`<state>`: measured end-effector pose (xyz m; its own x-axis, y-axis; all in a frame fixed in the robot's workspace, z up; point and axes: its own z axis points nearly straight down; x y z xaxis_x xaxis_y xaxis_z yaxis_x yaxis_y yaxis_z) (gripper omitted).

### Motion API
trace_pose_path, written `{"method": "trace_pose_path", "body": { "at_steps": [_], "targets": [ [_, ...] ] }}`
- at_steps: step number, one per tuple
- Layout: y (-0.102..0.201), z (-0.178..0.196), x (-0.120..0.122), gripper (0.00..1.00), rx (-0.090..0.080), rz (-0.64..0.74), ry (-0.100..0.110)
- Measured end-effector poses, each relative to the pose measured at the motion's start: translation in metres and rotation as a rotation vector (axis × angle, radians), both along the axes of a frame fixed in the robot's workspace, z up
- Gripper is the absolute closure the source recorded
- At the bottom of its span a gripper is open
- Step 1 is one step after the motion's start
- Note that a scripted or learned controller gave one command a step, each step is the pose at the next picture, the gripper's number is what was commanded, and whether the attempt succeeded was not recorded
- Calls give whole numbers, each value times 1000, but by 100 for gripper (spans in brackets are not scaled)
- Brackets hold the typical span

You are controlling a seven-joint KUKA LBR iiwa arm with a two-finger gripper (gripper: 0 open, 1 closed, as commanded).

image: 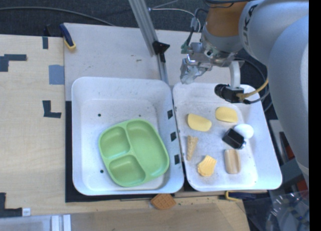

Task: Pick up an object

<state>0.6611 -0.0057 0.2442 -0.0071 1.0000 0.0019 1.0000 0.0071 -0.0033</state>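
Camera view, looking down at a slant: two white bins are seen side by side on the bench. The left bin (85,125) is occupied by a green divided plate (133,152). The right bin (266,175) is occupied by several small objects. At its centre a yellow piece (199,122) is seen, with a second yellow piece (226,114) at 2 o'clock from it. A cone-shaped piece (191,146) is found at 6 o'clock from the first yellow piece, and an orange-yellow piece (206,166) at 5 o'clock from the cone. A black object (233,138) is set against a white round object (245,131), and a tan cylinder (231,161) is placed at 6 o'clock from these. The gripper (189,74) is positioned above the right bin's 11 o'clock corner, apart from all objects; nothing is seen between its fingers, and their opening cannot be told. A brown biscuit-like piece (163,201) rests on the bench at 6 o'clock, outside both bins.
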Motion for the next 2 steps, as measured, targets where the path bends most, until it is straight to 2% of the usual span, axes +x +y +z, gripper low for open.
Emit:
{"method": "trace_pose_path", "body": {
  "at_steps": [1, 2],
  "targets": [
    [46, -1, -4, 100, -1, -1, -1],
    [102, -22, -3, 100, -1, 0, 1]
  ]
}}
